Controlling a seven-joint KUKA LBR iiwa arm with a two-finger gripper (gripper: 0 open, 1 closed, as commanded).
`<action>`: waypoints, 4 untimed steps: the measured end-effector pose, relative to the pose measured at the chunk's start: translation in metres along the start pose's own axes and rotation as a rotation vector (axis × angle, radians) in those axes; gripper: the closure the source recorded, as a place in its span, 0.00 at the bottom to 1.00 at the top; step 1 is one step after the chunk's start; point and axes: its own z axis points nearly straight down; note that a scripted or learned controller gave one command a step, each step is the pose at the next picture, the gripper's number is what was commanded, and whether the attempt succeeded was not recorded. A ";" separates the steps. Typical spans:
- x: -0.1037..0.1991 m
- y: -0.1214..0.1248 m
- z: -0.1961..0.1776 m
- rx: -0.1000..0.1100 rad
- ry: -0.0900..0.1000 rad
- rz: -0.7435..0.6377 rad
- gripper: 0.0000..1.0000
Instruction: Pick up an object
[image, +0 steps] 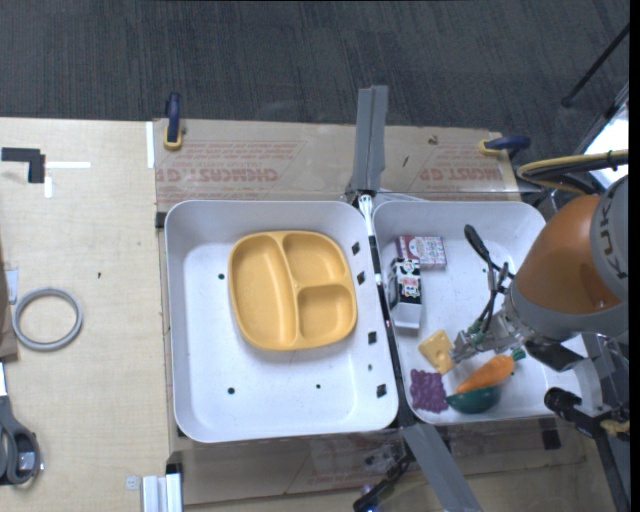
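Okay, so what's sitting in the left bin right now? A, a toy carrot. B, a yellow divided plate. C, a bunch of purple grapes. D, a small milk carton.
B: the yellow divided plate lies alone in the left bin, while the carrot, milk carton and grapes are all in the right bin.
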 end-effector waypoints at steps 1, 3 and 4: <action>-0.071 -0.020 -0.119 0.009 -0.003 0.096 1.00; -0.047 -0.013 -0.181 0.009 -0.004 0.124 0.00; -0.020 -0.010 -0.042 0.012 -0.002 0.326 0.00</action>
